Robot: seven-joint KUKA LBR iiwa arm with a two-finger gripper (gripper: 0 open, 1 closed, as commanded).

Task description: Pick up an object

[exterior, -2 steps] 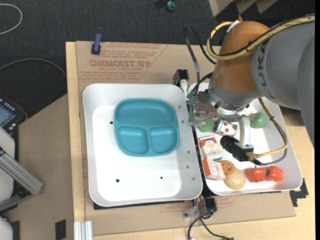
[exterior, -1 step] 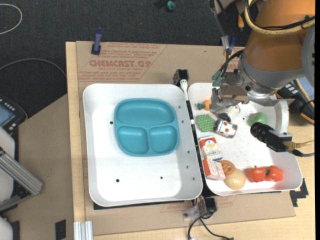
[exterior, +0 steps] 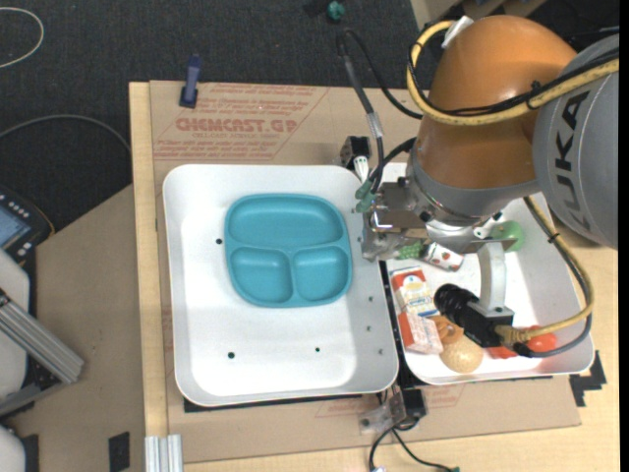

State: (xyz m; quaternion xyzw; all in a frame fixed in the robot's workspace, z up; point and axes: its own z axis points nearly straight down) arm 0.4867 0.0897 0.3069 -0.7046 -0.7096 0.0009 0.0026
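Observation:
The arm's wrist hangs low over the right bin (exterior: 573, 281), and my gripper (exterior: 377, 232) sits at that bin's left wall, close to the divide between the two bins. Just below the gripper lies a red and white packet (exterior: 417, 309). A tan rounded object (exterior: 460, 355) rests at the packet's lower end. A small red and white item (exterior: 444, 257) lies beside the wrist, and a green piece (exterior: 506, 232) peeks out from under the arm. An orange-red object (exterior: 541, 342) lies at the bin's front right. Nothing is seen held by the gripper.
A teal divided plate (exterior: 288, 249) lies in the left bin (exterior: 187, 264), towards its back. The bulky arm hides the back of the right bin. Cables run along the gap between the bins.

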